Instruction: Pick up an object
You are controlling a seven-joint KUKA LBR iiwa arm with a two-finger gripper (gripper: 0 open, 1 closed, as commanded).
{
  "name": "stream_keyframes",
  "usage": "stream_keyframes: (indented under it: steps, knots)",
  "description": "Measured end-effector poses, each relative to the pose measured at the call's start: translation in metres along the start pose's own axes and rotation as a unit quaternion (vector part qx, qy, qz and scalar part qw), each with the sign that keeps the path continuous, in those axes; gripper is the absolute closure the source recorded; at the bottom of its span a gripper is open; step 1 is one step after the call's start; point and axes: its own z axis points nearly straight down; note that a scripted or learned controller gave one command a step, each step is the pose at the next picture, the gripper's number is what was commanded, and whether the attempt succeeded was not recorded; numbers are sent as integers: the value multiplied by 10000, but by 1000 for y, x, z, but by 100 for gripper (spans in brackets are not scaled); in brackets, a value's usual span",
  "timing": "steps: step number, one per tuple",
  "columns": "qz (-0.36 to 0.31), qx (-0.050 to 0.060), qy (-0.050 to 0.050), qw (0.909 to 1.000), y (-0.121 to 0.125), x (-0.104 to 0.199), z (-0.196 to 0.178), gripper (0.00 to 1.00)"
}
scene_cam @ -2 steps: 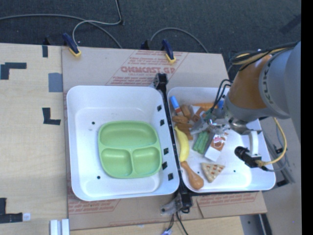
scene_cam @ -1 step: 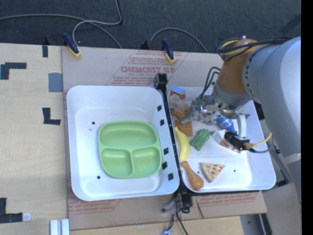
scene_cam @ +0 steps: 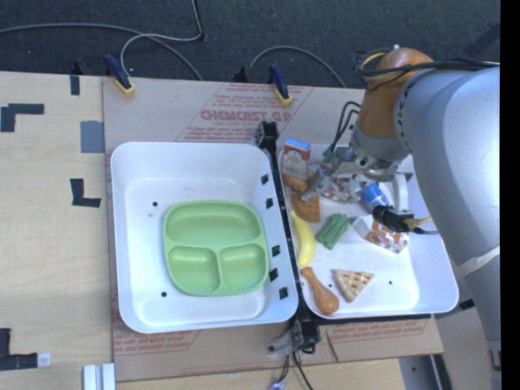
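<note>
Target pile: toy food is lying loose in the right bin (scene_cam: 422,295), seemingly dumped for random picking.
Nearest item: a small packet (scene_cam: 335,190) is sitting just under the claw (scene_cam: 345,169), at about 11 o'clock in that bin; its long axis cannot be made out.
Claw: hanging low over the pile; whether it is open or closed cannot be told.
Banana (scene_cam: 304,240): lying along the bin's 9 o'clock wall, its long axis pointing 12 to 6.
Left bin (scene_cam: 130,218): holding a green plate (scene_cam: 215,246).
</note>
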Motion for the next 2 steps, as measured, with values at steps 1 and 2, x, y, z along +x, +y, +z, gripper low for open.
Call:
stream_keyframes:
  steps: [1,2]
  knots:
    - [-28,-360,36,9993,14,-35,-47,0]
    - [-25,-384,38,9993,-49,-3,-4,0]
